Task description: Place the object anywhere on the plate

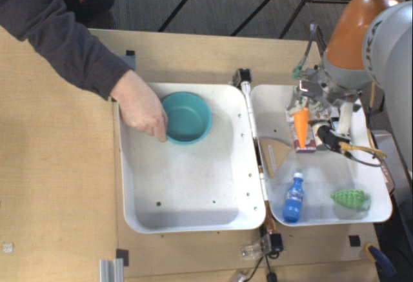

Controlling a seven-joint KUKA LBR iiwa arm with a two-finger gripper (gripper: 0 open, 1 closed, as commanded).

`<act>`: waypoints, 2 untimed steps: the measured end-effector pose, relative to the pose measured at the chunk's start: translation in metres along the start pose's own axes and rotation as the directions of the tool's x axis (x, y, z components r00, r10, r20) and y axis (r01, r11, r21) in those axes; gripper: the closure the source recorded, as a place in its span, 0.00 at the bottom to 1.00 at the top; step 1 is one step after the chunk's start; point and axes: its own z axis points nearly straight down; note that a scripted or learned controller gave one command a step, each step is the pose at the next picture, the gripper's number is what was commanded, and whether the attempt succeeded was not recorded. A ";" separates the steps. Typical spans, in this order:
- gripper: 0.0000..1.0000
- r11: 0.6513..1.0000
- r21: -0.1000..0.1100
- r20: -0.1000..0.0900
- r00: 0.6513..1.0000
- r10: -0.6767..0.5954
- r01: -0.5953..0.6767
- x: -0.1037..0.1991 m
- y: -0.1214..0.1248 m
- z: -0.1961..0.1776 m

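A person's grey-sleeved arm [58, 29] is reaching in from the upper left, and the hand [143, 113] is resting inside the left bin [193, 190] with its fingertips touching the left rim of the teal plate [188, 116]. Judging by the pose, the hand is setting or steadying the plate so that it is sitting flat in the bin's upper half, ready as the target. The rest of that bin's floor is lying bare. Across the clips joining the two bins, in the right bin [271, 113], the gripper [303, 110] is hanging directly over the orange object [301, 124]. This object, probably the one to be moved, is lying lengthwise beneath the gripper, in the bin's upper middle and well apart from the plate. Whether the tool is wide, narrow or actually clamping the orange object cannot be told from this angle. A blue bottle [293, 198] and a green knobbly object [349, 197] are lying near the front wall, out of the way. The arm [371, 22] is leaning in from the right, its orange band showing above the wrist.
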 end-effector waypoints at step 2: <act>1.00 1.000 0.000 -0.003 1.000 0.007 -0.007 0.168 -0.015 0.000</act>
